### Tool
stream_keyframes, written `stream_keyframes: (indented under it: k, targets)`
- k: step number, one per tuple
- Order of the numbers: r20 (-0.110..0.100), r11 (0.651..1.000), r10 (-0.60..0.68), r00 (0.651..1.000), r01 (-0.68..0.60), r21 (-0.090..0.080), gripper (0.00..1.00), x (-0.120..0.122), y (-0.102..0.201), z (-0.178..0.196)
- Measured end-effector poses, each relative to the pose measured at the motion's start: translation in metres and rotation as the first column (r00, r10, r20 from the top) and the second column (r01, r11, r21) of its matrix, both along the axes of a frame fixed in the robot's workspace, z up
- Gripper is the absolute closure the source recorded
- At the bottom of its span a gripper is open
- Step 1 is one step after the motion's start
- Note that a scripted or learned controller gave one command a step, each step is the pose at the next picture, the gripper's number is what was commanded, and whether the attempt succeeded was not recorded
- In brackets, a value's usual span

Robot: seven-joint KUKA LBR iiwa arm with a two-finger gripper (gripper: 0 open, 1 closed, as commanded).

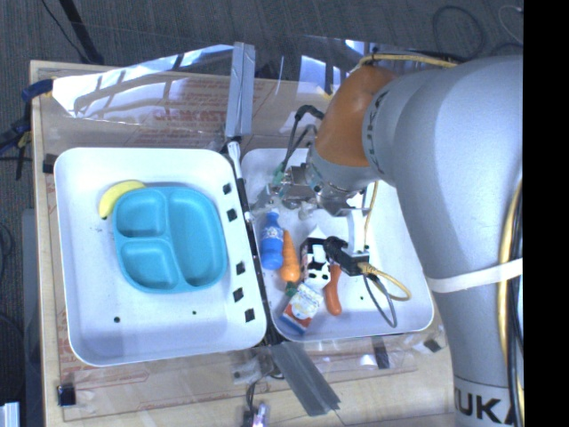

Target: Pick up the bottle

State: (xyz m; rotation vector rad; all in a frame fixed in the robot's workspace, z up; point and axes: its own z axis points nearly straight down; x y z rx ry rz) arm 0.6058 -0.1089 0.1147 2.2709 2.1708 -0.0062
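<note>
1. While the arm (444, 149) reaches in from the right, the tool (289, 189) hangs over the upper left part of the right bin (404, 314), just above the bottle's cap end.
2. I cannot tell the state of the tool, because its parts are dark, small and mixed with cables and metal pieces.
3. The bottle (271, 238) lies in the right bin close to its left wall, with a blue body and a white cap end that points to the far side.
4. An orange carrot (290, 261) lies just beside the bottle on its right, and it seems to touch it.
5. Nothing shows the bottle lifted, so I judge that the step in hand is the approach, before the grasp.
6. The next move, in my judgement, calls for a descent onto the bottle's body with the jaws across its narrow width, keeping off the carrot and the bin wall.
7. A second carrot (332, 294), a small packet (302, 305) and a black-and-white thing (317, 258) lie near, and I cannot identify this last one.
8. The left bin (80, 327) holds a blue divided plate (171, 238) and a banana (111, 196) partly hidden behind it.
9. The big grey arm covers much of the right bin's far right side, so what lies under it is hidden.
</note>
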Motion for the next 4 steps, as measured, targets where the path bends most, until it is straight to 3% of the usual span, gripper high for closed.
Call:
stream_keyframes:
  k: [1, 2, 3, 4]
  targets:
    - [0.022, 0.999, 0.043, 0.999, -0.043, -0.01, 0.0, 0.026, 0.0, -0.01]
    - [0.019, 0.995, 0.098, 0.995, -0.098, -0.017, 0.0, -0.041, -0.004, -0.015]
    - [0.012, 0.993, 0.116, 0.993, -0.116, -0.005, 1.0, -0.04, 0.005, -0.008]
    - [0.001, 0.987, -0.159, 0.987, 0.159, 0.003, 1.0, -0.015, 0.05, 0.077]
